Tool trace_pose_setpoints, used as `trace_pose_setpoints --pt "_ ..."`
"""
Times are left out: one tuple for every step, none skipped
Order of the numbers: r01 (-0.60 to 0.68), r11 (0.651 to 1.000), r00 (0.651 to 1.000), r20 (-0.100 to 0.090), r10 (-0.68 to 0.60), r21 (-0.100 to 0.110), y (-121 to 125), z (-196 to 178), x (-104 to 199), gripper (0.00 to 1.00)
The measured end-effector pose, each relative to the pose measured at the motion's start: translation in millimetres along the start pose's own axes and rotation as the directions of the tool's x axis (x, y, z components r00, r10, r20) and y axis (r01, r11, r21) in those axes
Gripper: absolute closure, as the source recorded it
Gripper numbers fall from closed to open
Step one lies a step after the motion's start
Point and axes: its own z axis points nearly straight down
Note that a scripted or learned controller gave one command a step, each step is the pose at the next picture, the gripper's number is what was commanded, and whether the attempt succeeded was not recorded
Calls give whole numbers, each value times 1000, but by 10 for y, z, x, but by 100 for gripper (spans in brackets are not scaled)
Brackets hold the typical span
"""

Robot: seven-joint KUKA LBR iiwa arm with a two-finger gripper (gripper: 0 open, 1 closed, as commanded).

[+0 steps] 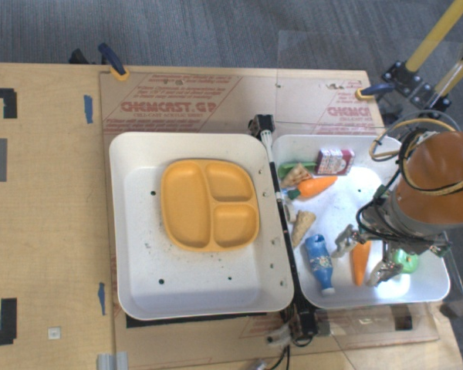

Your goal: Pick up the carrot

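Overhead, gripper (364, 264) straddling a carrot (359, 262) in the right bin (432, 287).
Fingers spread either side of it, not clamped. That carrot: small, orange, lying lengthwise near the bin's front. Second carrot (317, 186), orange with green top, lies further back by a pink carton (334, 161). One blue bottle (319, 261) just left of the gripper. Left bin (131, 230): one yellow divided tray (210, 204).

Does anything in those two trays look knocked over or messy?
Nothing looks broken or spilled. The right bin is a jumble, though: a blue bottle lies on its side, with two carrots, a pink carton and other toy food scattered around. The yellow plate sits neatly in the left bin.
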Motion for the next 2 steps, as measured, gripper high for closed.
trace_pose_setpoints --pt "303 953 953 4 -303 6 84 -5 3 0" --pt "503 864 864 -1 -503 8 244 -12 -87 0"
